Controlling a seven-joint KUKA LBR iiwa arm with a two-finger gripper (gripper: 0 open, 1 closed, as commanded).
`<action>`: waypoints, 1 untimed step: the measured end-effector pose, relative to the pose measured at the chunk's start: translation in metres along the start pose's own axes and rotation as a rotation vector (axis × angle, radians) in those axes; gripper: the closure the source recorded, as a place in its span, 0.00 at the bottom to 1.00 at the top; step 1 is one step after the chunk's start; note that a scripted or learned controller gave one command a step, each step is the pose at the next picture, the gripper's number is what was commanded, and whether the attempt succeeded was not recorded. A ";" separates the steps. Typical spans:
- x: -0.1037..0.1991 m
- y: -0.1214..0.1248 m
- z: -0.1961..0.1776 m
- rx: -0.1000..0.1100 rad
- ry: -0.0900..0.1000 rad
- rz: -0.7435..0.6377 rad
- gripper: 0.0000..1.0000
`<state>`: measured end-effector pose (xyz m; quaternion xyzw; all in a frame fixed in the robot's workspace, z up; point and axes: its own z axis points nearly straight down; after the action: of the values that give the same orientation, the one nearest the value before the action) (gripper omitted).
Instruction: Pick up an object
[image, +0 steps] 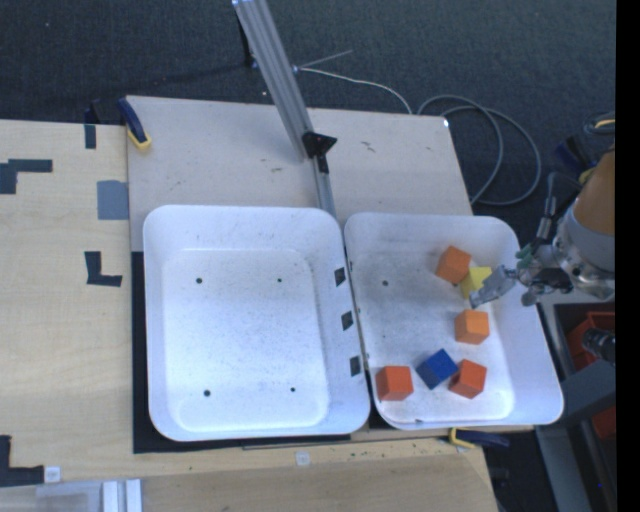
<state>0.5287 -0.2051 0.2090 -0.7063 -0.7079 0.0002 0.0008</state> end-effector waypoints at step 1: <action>-0.004 -0.003 0.120 0.002 -0.001 0.002 0.00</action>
<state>0.5259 -0.2089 0.0886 -0.7070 -0.7072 0.0013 0.0011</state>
